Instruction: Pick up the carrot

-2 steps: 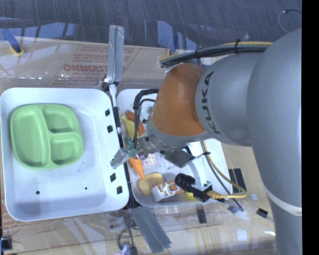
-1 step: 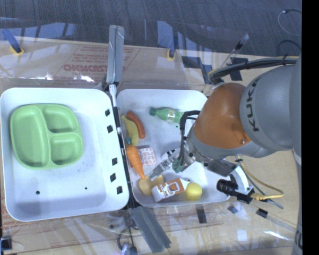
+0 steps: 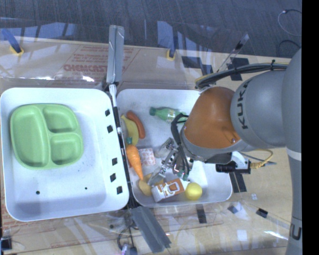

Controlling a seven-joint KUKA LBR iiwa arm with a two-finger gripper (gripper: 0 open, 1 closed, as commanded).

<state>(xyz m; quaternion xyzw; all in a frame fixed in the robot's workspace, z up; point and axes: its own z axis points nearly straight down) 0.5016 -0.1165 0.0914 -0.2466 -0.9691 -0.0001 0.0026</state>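
Lying along the left wall of the right bin (image 3: pixel 215 97), the carrot (image 3: pixel 134 162) is found beside a small pink-and-white packet (image 3: pixel 147 156), with its thicker end toward the far side and its tip pointing to the near corner. It is not held; nothing is seen around it. The gripper (image 3: pixel 170 166) is lowered into the middle of this bin, over the clutter, a little to the right of the carrot, and whether the fingers are apart or together cannot be told, because the metal parts are mixed with the things under them. Above the carrot a sausage (image 3: pixel 136 124) and a banana (image 3: pixel 129 132) are placed close to the same wall, and a green bottle (image 3: pixel 164 112) is laid near the far side. At the near edge an orange-labelled can (image 3: pixel 168 189) and a lemon (image 3: pixel 194 191) are seen. The left bin (image 3: pixel 21 201) carries a green divided tray (image 3: pixel 46 136), probably only as a place for other objects. Because the carrot is pressed near the wall, it is judged that little room is left for one finger on that side, so a shift to the left and a careful approach would be needed.
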